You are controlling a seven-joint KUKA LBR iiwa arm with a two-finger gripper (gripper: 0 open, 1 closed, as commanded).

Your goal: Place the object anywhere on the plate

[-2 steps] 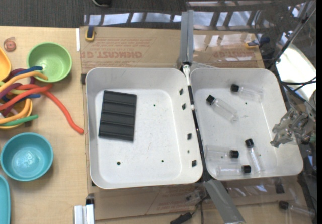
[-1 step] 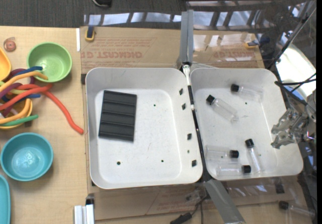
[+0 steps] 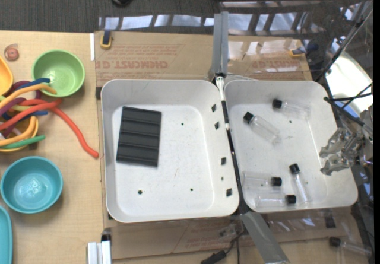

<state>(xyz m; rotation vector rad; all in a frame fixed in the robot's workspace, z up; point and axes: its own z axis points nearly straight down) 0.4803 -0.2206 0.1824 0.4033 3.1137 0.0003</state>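
On the left bin's (image 3: pixel 113 138) floor lies the black ribbed plate (image 3: pixel 139 136). Rightward, 5 clear vials (image 3: pixel 261 126) lie scattered: light, slippery, fragile; grip mid-body. Far right, the gripper (image 3: pixel 338 153) blurs; spread or closed, I cannot tell.

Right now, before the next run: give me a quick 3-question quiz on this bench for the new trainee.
1. How many clear tubes with black caps lie in the right bin?
2. True or false: one tube lies on the black plate.
3. Where does the plate lie?
A. in the left bin, toward its left side
B. in the right bin
C. on the wooden table

Key: 1. five; 2. false, all the tubes are in the right bin; 3. A.
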